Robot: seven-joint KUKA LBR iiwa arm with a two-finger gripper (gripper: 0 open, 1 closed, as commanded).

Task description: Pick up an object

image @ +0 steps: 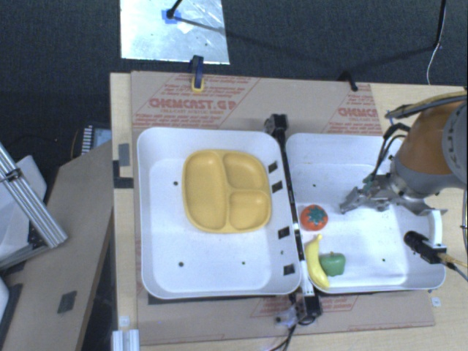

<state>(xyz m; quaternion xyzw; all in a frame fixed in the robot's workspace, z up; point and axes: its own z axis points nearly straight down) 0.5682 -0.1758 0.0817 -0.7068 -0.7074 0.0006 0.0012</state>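
The end effector hovered in the right bin, fingers slightly parted, gripping nothing. The tomato lay just left of it, toward the bin's left wall; banana and green pepper sat in the near-left corner.

tray in left bin

Tool over right bin, near tomato.

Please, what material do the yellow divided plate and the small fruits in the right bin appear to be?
The yellow plate looks like moulded plastic, smooth and matte. The tomato, banana and green fruit seem plastic toys: flat, uniform colours.
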